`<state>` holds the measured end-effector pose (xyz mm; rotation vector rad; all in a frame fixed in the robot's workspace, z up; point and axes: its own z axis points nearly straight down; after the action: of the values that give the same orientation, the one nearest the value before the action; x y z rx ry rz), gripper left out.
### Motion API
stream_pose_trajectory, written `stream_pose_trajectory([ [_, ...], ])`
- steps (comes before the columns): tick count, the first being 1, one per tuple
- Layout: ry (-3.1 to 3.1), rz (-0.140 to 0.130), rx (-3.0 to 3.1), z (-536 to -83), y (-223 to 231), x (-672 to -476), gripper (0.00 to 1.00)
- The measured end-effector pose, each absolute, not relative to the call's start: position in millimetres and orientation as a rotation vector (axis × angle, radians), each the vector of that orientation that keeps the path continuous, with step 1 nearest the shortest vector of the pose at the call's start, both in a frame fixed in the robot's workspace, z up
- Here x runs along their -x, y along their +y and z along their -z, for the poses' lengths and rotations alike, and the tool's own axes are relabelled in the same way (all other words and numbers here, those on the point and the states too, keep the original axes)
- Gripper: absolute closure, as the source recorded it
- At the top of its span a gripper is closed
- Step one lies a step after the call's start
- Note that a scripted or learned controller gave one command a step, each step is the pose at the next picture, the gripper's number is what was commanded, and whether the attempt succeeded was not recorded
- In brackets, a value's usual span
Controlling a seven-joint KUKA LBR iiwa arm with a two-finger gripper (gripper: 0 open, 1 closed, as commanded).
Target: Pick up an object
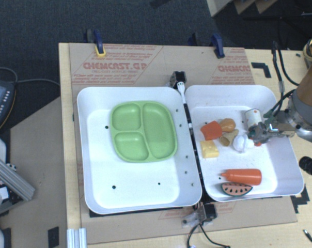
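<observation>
The right white bin [285, 161] holds several toy foods. An orange-red block [212, 130], a brown rounded piece [228, 124] and a tan cylinder [229, 137] lie near its middle. Beside them are a white bulb-shaped piece [240, 143] and a yellow cheese wedge [209, 149]. A red-orange carrot-like piece [242, 176] and a watermelon slice [235, 189] lie near the front edge. My gripper [258, 133] reaches in from the right, low over the bin, just right of the white bulb-shaped piece and close to it. I see nothing clearly held.
The left white bin [94, 180] carries a green divided plate [144, 131]. A black divider strip [189, 133] runs between the bins. Cardboard [145, 61] lies under both, held by blue clamps [99, 43] at the back. Cables [280, 68] hang at the right.
</observation>
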<state>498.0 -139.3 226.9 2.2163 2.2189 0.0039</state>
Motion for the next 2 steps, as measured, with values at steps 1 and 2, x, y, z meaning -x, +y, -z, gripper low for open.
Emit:
stream_pose_trajectory([
  [1,2.226,-0.004,-2.213,-234,-91,-522.6,1.00],
  [2,2.223,-0.002,-2.215,-219,-55,-557.1,1.00],
])
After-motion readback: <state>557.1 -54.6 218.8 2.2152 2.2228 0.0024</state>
